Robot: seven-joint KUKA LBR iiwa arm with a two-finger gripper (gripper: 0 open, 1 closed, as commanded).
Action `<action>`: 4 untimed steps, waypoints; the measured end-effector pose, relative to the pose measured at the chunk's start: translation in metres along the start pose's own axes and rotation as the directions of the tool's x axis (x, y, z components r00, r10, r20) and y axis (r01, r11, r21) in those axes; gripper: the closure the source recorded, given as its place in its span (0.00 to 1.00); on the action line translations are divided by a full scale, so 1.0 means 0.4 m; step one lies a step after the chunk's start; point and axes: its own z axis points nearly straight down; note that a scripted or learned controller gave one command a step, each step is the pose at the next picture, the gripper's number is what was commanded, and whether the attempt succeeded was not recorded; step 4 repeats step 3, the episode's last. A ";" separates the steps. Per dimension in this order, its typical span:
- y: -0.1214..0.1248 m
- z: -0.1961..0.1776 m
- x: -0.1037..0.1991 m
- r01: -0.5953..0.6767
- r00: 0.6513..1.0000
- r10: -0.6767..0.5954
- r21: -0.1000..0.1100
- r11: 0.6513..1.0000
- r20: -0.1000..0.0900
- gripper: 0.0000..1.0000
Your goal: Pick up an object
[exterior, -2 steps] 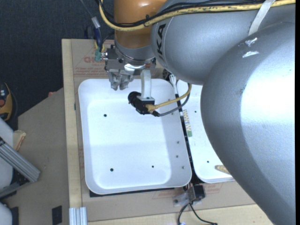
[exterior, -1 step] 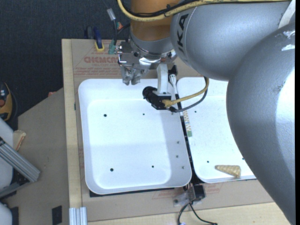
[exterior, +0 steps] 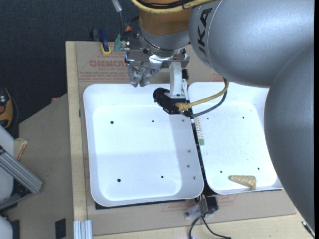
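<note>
A tan cone-shaped object point(exterior: 242, 181) lies on its side near the front edge of the right bin point(exterior: 234, 133). My gripper point(exterior: 140, 77) hangs over the far rim of the left bin point(exterior: 90, 133), toward its right half, far from the cone. I see nothing held under it. The big grey arm with its orange band covers the upper right of the view and hides the right bin's far corner.
A white bracket and black fitting point(exterior: 169, 97) with a yellow cable hang from the wrist over the seam between the bins. Small clips point(exterior: 105, 45) sit at the board's back left. An aluminium rail point(exterior: 20, 171) lies left of the bench.
</note>
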 end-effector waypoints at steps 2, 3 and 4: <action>0.024 0.112 0.010 -0.004 1.000 0.004 0.007 1.000 0.002 1.00; -0.020 0.032 -0.001 -0.003 1.000 0.003 0.002 1.000 0.001 1.00; -0.020 0.032 -0.001 -0.003 1.000 0.003 0.002 1.000 0.001 1.00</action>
